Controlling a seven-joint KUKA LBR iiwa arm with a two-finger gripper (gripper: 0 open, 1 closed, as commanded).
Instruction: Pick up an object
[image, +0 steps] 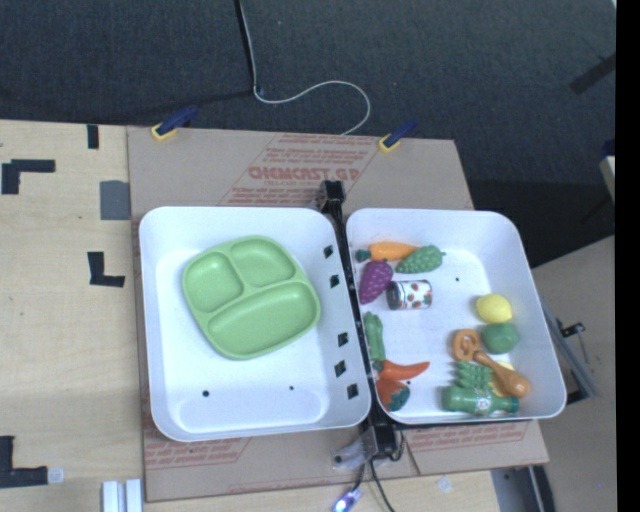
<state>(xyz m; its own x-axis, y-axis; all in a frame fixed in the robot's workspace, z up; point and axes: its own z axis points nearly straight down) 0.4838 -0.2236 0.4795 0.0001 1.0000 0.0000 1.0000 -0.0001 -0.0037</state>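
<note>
1. Over both bins right now, no part of the arm is reaching in, so I can't call its pose.
2. Same for the gripper: where it sits and how it's set, I can't tell.

Dark slanting bar (592, 74) at the far right against the dark floor, pale sliver (609, 172) just nearer along the right edge, both cropped, too little showing to tell whether either belongs to the arm
</note>
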